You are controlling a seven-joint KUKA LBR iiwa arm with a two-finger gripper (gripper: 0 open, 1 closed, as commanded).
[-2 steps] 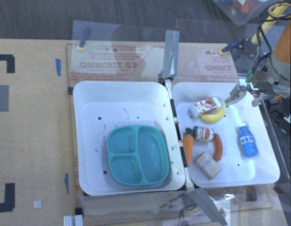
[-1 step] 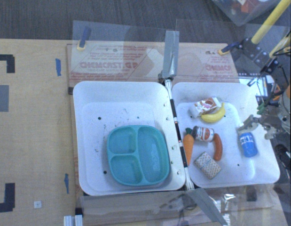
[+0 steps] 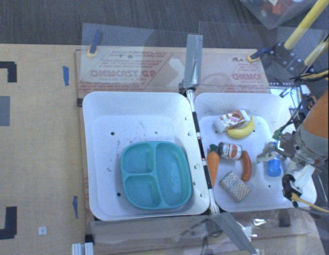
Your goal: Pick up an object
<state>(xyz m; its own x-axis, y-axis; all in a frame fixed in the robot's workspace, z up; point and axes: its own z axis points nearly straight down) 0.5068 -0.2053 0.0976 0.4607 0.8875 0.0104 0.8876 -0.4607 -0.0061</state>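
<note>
1. A tan table (image 3: 36, 158) carries two white bins: the left bin (image 3: 100, 110) and the right bin (image 3: 260, 102).
2. The end effector (image 3: 274, 152) sits at the right bin's right side, just above a blue object (image 3: 274, 167); whether it grips anything I cannot tell.
3. Left of it lie one sausage (image 3: 246, 166), one bottle (image 3: 229, 151), one carrot (image 3: 212, 166), one banana (image 3: 242, 130), one packet (image 3: 234, 186).
4. The left bin holds one teal tray (image 3: 155, 175).
</note>
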